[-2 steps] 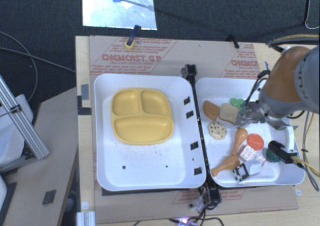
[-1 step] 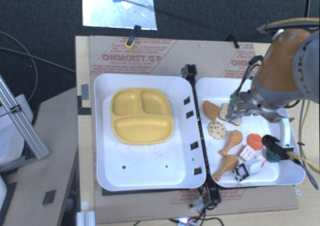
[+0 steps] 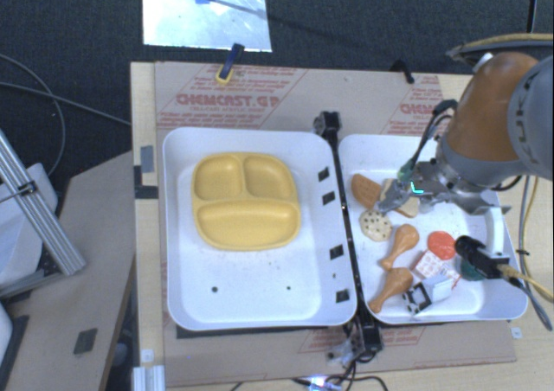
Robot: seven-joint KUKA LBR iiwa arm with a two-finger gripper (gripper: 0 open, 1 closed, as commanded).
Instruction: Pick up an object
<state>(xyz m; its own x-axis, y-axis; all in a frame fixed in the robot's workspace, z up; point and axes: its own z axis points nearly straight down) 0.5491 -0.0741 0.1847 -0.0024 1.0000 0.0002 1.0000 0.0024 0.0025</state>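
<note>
My gripper (image 3: 399,196) is down in the right bin (image 3: 497,303), at its upper left part. It sits right beside a tan bread piece (image 3: 364,189), on that piece's right edge. Just below it lies a round speckled cookie (image 3: 375,226). Two tan drumsticks (image 3: 401,245) (image 3: 390,289) lie further down toward the front. To their right are a red tomato slice (image 3: 441,245) and a small white and red carton (image 3: 431,267). A small black and white item (image 3: 418,298) rests near the front wall. The arm's body hides the bin's upper right.
The left bin (image 3: 182,294) holds a yellow divided plate (image 3: 246,200) in its upper middle. A black hinge strip (image 3: 343,216) runs between the two bins. Cardboard (image 3: 260,95) lies under both bins, with a blue and yellow tool (image 3: 229,63) at its back edge.
</note>
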